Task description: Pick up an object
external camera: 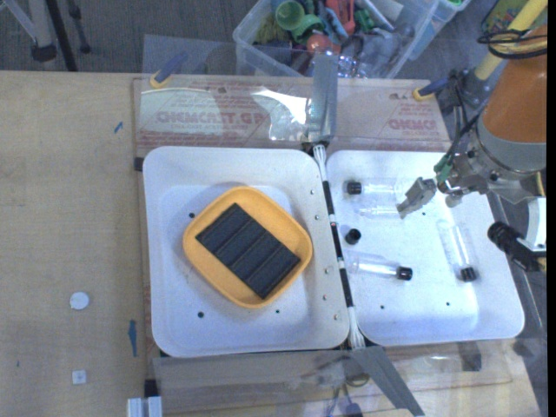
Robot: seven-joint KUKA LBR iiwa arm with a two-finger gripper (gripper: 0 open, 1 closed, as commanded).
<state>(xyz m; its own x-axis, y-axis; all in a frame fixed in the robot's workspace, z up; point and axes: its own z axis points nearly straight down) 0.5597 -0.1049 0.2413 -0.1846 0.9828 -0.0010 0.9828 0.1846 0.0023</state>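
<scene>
Vial [369,189], just left of claw [432,191]

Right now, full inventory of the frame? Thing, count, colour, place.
white bins: 2, white, side by side on the bench
yellow tray: 1, yellow with a dark ribbed insert, left bin
clear tubes: 4, transparent with black caps, scattered in the right bin
storage tub: 1, clear, holding mixed colourful items, behind the bins
white disc: 1, white, on the bench at far left
arm: 1, grey with orange band, right side
gripper: 1, grey, above the right bin's upper part; whether the jaws are open is unclear
</scene>
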